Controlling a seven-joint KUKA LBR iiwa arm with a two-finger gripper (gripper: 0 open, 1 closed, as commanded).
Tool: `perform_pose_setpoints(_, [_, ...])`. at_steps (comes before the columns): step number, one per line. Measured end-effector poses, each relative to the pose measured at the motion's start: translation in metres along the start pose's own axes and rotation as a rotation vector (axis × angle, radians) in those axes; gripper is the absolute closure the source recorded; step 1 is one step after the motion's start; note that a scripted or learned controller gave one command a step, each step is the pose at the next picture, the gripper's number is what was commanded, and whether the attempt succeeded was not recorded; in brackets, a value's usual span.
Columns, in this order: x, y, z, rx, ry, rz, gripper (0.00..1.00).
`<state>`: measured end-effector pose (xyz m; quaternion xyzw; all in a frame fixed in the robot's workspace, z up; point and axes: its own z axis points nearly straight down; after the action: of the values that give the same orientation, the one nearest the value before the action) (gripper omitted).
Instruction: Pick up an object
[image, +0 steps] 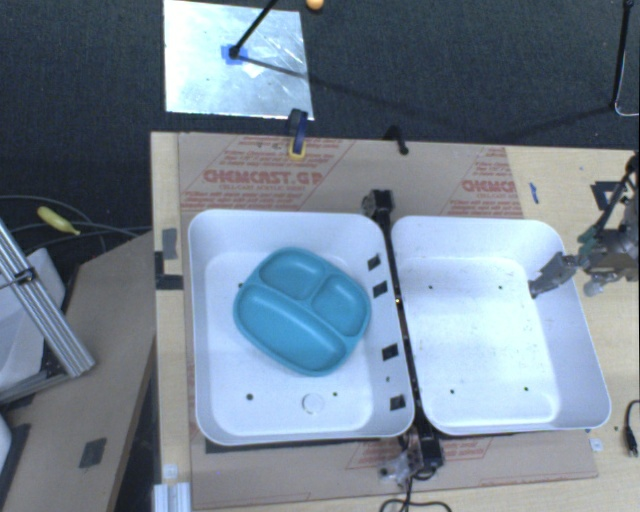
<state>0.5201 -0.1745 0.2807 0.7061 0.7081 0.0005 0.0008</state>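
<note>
Lying flat in the left bin, slightly left of its middle: a blue plate, smooth plastic, rounded, split into three shallow compartments, one long and two smaller. Tilted so the long compartment runs diagonally along its lower left side. Well apart from the jaws. Just below it, on the bin floor, a faint small round disc, white on white.

Both bins shallow, white, glossy, with rounded corners and small dark dots on their floors. Joined along the middle by a black strip with dark clips. Right bin smooth, with only faint specks.

Set on brown cardboard printed with red letters, spread over a pale wooden table. Beyond it, a shiny metal sheet on dark carpet.

At the right bin's right rim, the jaws: grey metal, pointing left and down, over the bin's edge. Fingers too small and blurred; cannot tell how far open. Nothing seen between them.
</note>
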Motion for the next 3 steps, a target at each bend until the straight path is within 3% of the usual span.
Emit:
perform_pose_setpoints(1, [0.148,0.006,0.003,-0.001,0.005,-0.015,0.00])
perform_pose_setpoints(2, [0.199,-0.029,-0.006,0.001,0.003,-0.008,0.00])
perform_pose_setpoints(3, [0.196,-0.027,-0.017,-0.002,0.002,-0.004,1.00])
